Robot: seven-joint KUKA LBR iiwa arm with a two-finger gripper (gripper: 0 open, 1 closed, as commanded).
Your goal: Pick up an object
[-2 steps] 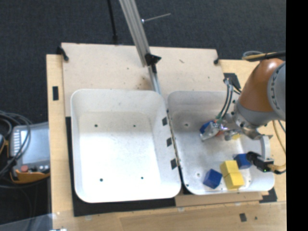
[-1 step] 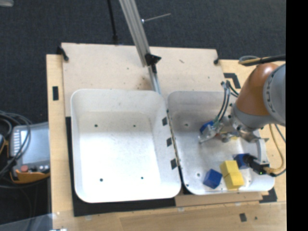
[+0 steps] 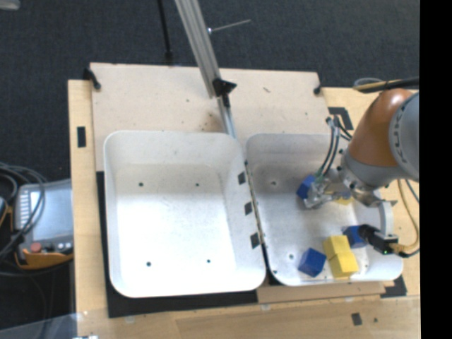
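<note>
Nearest the front edge of the pale wooden desk [image 3: 212, 323], the right-hand shallow white plastic bin [image 3: 282, 168] holds a small blue cube [image 3: 311, 261] in its near corner. Just beside that lie two yellow rectangular blocks [image 3: 341, 255], touching each other. A second small blue block [image 3: 354, 236] sits just behind them, near the arm's black fitting. Farther in, the grey arm with its orange band [image 3: 378, 136] reaches down from the right. Its claw [image 3: 314, 198] sits low over the bin floor, right against a third blue block [image 3: 306, 188]; whether it is spread or pinching, I cannot tell. The left-hand white bin [image 3: 176, 210] lies alongside.
</note>
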